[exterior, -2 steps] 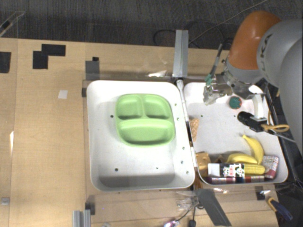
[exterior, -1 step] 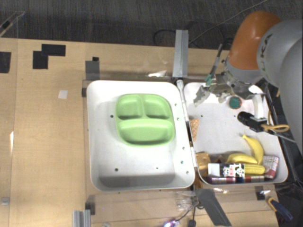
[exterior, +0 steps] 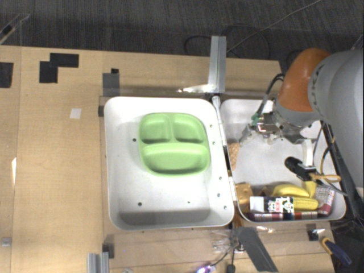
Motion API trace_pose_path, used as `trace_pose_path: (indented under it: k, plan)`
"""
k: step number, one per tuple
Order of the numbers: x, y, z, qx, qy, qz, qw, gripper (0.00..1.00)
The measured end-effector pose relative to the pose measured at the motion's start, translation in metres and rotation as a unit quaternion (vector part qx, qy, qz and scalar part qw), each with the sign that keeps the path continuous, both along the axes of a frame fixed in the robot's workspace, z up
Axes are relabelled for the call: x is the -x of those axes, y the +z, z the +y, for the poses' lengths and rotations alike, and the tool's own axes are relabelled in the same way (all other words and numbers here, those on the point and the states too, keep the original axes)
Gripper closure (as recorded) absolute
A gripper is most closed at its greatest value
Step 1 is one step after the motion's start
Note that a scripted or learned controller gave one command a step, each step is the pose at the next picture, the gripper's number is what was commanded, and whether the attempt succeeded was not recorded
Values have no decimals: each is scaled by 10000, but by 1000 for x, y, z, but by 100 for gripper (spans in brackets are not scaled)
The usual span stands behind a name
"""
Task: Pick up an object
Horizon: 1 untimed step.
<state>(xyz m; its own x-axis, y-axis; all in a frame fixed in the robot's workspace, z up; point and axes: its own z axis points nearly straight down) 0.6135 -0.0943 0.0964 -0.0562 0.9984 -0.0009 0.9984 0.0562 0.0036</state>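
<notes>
My gripper hangs over the back half of the right bin, under the grey wrist with the orange band. Nothing shows beneath it but bare white bin floor. The loose objects lie along that bin's front edge: a yellow banana, a dark tube with a white and red label, a brown piece and a small pinkish box. All of them sit well in front of the gripper, apart from it.
The left bin holds a green divided plate near its middle. A metal post stands at the back between the bins. A brown speckled strip lies against the right bin's left wall.
</notes>
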Motion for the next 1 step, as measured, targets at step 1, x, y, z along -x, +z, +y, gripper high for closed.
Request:
trace_pose_path:
  k: [1]
  plan:
    - [-58, -8, 0, 0, 87, -29, 10000, 0]
